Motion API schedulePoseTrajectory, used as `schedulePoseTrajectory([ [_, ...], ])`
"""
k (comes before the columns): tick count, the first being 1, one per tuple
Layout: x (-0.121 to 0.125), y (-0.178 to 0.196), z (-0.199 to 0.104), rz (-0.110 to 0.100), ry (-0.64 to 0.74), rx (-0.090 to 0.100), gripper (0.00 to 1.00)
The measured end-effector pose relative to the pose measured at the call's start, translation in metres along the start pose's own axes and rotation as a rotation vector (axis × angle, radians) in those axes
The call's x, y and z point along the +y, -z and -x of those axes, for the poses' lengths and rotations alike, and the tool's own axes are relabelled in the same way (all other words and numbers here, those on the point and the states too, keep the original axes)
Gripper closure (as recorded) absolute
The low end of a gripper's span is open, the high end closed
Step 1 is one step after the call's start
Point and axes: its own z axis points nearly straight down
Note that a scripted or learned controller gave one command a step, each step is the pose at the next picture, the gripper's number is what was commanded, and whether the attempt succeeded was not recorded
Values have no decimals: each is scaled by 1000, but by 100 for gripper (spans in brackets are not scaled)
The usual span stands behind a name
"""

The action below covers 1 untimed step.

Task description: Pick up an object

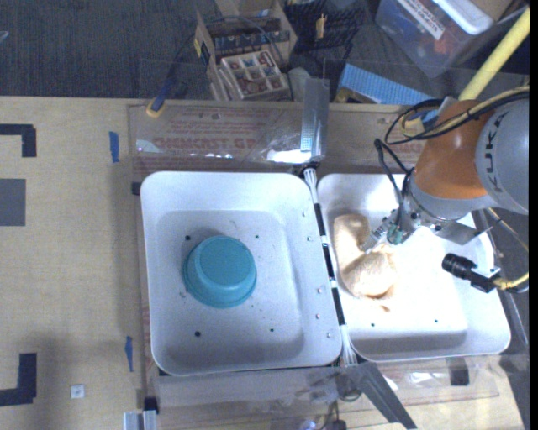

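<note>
Pale wood bench [67,277] fills the left side, with black tape marks [18,138] near its edge, a grey square [12,202] beside them and short blue tape strips [113,146]. Beyond the bench, dark grey floor [92,46] runs along the top. A small wooden rack [245,59] stands there, a black wire crate [329,25] just right of it, a blue panel [380,86] lying near. A clear plastic sheet [223,134] stretches along the bench's far side, catching glare. A yellow pole [498,52] slants across the top right corner. Light is bright and even.
</note>
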Motion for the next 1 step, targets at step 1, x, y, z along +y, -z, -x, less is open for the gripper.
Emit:
schedulePoseTrajectory([
  [1, 66, 82, 12, -14, -317, 4, 100],
])
